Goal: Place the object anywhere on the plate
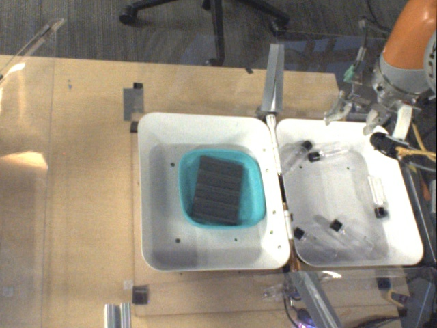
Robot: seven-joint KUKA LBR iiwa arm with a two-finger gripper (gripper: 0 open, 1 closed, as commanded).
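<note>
arm point(410, 33): top right, grey with orange band, hanging over the far rim of the right bin.
fingers point(355, 108): pale, blurred, just above the right bin's back edge; apart or together – cannot tell. Nothing visible between them.
block point(218, 190): dark grey, ribbed, rectangular, lying flat on the plate, well to the left of the fingers and nearer the camera. Slightly skewed against the plate's sides.
plate point(188, 176): teal, squarish with rounded corners, sitting in the middle of the left bin; well apart from the fingers.
left bin point(157, 244): white, shallow, holds the plate and the block.
right bin point(403, 244): white, directly below and in front of the fingers. Holds clear tube-like pieces with black caps.
tubes near fingers point(321, 154): two capped pieces just in front of the fingers, at the bin's back left.
tube at right point(377, 197): along the right wall, black end toward the camera.
front pieces point(334, 225): small black-capped bits, farthest from the fingers.
table point(68, 203): light wood, carries both bins.
chair base point(212, 5): black, on the floor behind the table.
</note>
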